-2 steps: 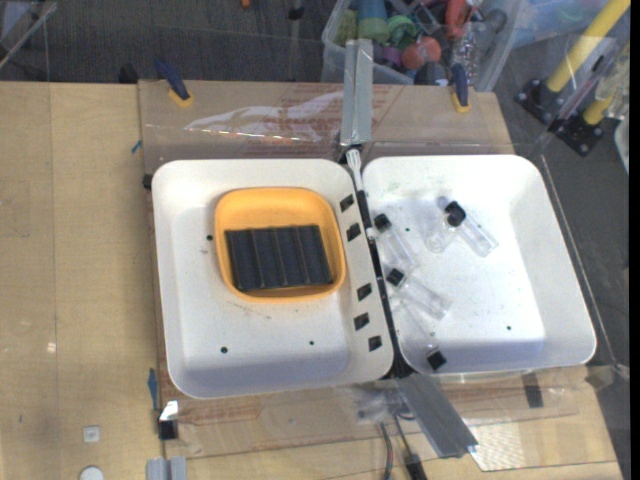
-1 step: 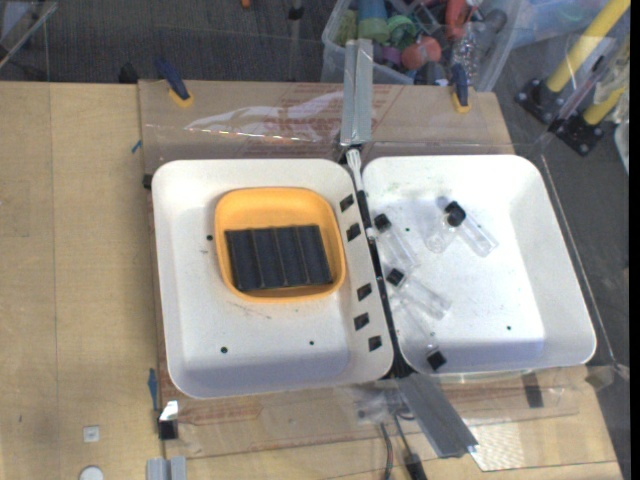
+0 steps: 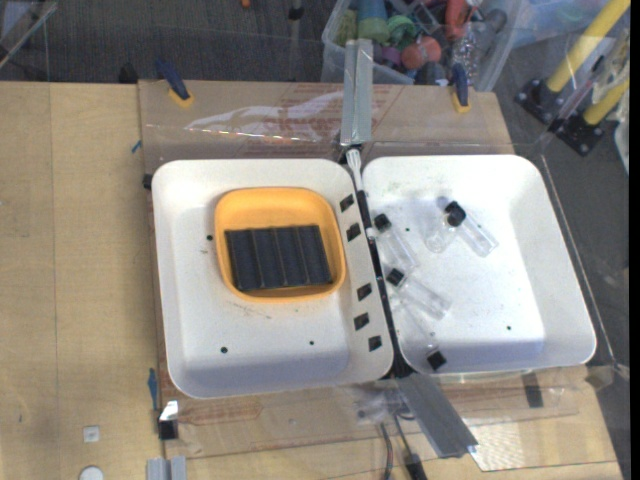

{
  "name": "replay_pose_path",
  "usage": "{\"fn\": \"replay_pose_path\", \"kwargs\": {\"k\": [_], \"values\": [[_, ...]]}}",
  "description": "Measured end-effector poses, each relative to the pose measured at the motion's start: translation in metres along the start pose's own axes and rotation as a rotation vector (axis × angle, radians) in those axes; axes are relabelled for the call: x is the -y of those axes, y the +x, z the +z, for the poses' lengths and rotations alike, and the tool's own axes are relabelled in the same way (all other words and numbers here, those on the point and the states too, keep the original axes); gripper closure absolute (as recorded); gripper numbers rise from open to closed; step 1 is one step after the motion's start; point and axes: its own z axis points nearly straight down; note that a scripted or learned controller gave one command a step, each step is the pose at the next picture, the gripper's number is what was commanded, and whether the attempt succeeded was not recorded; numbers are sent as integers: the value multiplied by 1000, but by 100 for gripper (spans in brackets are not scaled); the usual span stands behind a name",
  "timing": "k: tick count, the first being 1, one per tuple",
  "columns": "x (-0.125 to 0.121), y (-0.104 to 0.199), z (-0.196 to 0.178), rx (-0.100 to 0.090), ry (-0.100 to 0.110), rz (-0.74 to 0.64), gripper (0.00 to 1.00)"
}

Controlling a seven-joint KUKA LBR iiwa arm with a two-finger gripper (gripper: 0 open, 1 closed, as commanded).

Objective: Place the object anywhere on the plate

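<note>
An orange, rounded-square plate (image 3: 275,201) lies in the upper middle of the left white bin (image 3: 200,348). A dark grey ribbed rectangular block (image 3: 278,258) lies flat on the plate and covers most of its floor. In the right white bin (image 3: 520,298) lie clear plastic vials with black caps: one (image 3: 462,223) near the back middle, and another (image 3: 418,293) closer to the seam between the bins.
A row of small black tabs (image 3: 360,263) runs down the seam between the bins. A metal bar (image 3: 356,93) stands behind the seam. A clear tub of coloured toys (image 3: 420,18) sits beyond the bench. Bare wooden bench (image 3: 70,268) stretches to the left.
</note>
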Motion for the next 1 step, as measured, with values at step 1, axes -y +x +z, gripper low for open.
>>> {"fn": "replay_pose_path", "kwargs": {"k": [1], "values": [[0, 0, 0, 1, -1, -223, 100]]}}
